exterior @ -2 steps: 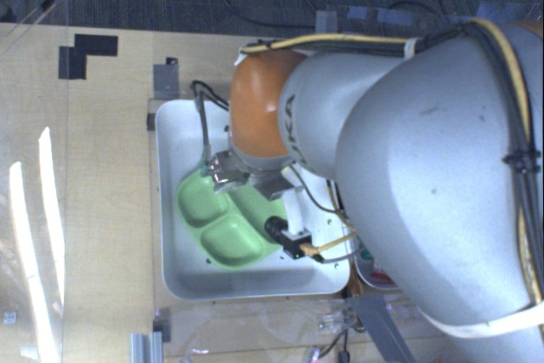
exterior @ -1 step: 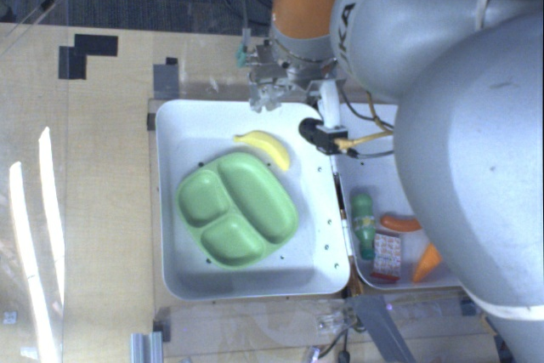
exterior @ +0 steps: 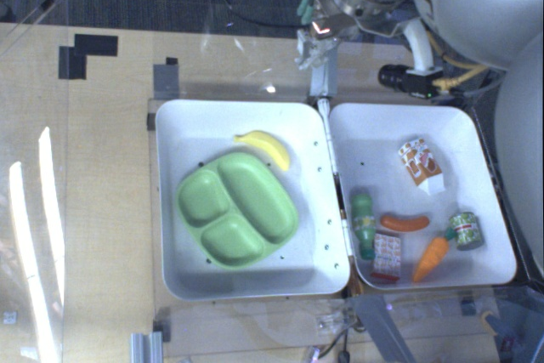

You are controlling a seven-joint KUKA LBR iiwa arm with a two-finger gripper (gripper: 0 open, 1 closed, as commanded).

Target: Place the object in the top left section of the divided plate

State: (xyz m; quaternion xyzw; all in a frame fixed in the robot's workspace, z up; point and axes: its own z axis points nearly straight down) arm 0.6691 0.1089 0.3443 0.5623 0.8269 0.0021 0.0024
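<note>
One green divided plate [exterior: 238, 208] lay in the left bin [exterior: 170, 268], one banana [exterior: 265, 148] touching its far rim. Six items filled the right bin [exterior: 493, 263]. The hand [exterior: 316, 42] hovered beyond both bins.

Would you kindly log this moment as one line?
tool: above bins' far edge | banana: left bin, beside green plate | plate sections: bare

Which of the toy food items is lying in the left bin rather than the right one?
The yellow banana, beside the green divided plate's upper edge. The carrot, sausage and the rest lie in the right bin.
</note>
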